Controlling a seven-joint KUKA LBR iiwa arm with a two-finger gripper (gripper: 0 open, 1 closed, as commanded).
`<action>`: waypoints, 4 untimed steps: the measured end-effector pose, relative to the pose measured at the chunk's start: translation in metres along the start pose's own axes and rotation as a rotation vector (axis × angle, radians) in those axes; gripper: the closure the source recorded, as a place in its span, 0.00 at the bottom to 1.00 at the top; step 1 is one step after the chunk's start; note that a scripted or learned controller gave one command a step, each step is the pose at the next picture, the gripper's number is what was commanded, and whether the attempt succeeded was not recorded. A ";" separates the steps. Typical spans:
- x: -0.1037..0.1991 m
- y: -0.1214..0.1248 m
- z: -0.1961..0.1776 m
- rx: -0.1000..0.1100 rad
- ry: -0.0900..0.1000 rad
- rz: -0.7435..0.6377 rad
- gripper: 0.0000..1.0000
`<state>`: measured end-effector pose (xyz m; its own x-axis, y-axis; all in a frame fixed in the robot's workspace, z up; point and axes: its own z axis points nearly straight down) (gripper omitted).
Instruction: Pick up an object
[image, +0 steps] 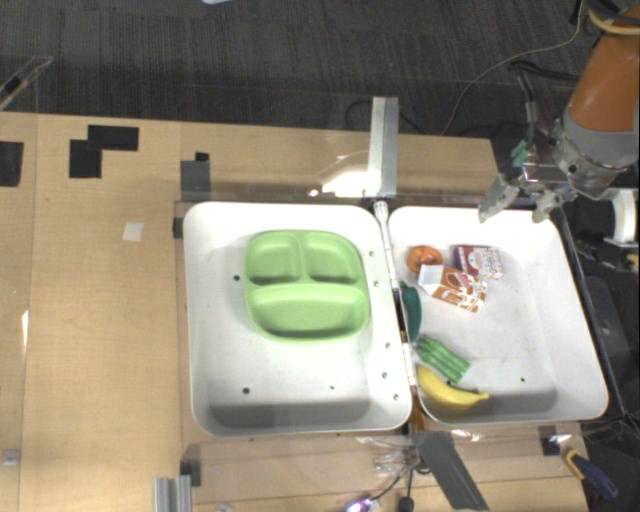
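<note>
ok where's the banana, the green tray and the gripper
banana (450, 390): camera view, middle of its yellow body, near the right bin's front left corner.
green tray (304, 283): camera view, its large front compartment, in the left bin.
gripper (522, 205): camera view, midway between its fingertips, over the right bin's back edge.

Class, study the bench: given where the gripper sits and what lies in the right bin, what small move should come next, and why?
Probably move the gripper left and toward the bin's middle, over the snack packet. The gripper sits open over the right bin's far edge, holding nothing, while the packet lies flat and apart from the banana crowded against the near wall.
</note>
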<state>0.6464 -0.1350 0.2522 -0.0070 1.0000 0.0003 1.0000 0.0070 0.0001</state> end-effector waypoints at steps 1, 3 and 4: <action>0.006 0.021 0.079 0.000 0.000 -0.114 0.00; -0.004 -0.049 0.130 -0.043 -0.014 -0.250 0.00; -0.024 0.012 0.139 -0.047 -0.018 -0.390 0.00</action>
<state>0.6582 -0.1593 0.1133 -0.3857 0.9223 -0.0261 0.9213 0.3865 0.0431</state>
